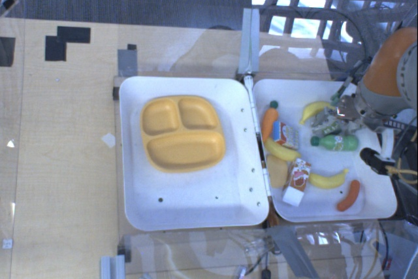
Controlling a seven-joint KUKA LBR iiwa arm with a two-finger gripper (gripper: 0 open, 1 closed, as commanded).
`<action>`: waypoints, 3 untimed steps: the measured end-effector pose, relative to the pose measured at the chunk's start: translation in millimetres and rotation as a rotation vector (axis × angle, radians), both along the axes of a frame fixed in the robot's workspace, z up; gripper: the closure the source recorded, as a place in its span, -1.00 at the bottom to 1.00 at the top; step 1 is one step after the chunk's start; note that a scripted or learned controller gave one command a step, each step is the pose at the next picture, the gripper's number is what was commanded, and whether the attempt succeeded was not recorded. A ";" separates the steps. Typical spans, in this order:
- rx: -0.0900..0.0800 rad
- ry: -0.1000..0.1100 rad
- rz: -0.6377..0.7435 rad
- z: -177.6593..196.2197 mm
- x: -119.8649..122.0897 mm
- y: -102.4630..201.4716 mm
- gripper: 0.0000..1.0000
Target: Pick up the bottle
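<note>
The green bottle [335, 142] lay on its side in the right bin [385, 209], near the far right part. The jaws of the gripper [339, 111] were just above it, close to its top side, but I could not tell if they were apart or together. A yellow banana [315, 110] lay just beside the gripper, to the left. Another banana [328, 179] lay below the bottle, and a red sausage [348, 195] lay near the corner. A carrot [269, 121] and a small carton [297, 181] were in that bin too. In the left bin [189, 206] sat a yellow tray [183, 132] with three parts. Both bins stood on the table [59, 160].
</note>
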State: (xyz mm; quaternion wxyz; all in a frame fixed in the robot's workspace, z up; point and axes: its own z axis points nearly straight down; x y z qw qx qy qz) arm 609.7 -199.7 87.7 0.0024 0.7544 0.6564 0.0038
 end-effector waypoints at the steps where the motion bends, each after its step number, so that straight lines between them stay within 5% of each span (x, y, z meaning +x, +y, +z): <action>1: -0.004 -0.009 0.005 13.8 3.2 0.0 1.00; 2: -0.004 -0.009 0.006 13.8 3.2 0.1 -1.00; 3: -0.007 -0.001 0.358 115.0 60.1 17.8 -1.00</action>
